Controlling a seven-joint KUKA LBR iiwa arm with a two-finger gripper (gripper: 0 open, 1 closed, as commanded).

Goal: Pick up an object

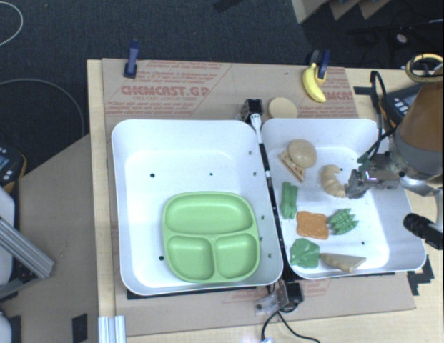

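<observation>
My gripper (356, 183) is low in the right bin (393, 245), reaching in from the right and touching or just beside a pale beige roll-shaped toy (332, 180). I see nothing lifted off the bin floor. Close by lie a round tan bun (302, 152), a green pickle-like piece (288, 200), an orange piece (312, 224), a dark green leafy piece (342, 221), a light green piece (304, 253) and a beige wedge (342, 262).
The left bin (136, 163) holds a green three-compartment plate (211, 236). Behind the bins on the bench lie a yellow banana (314, 84) and a round tan item (282, 108). The arm's grey body (422, 145) overhangs the right bin's right side.
</observation>
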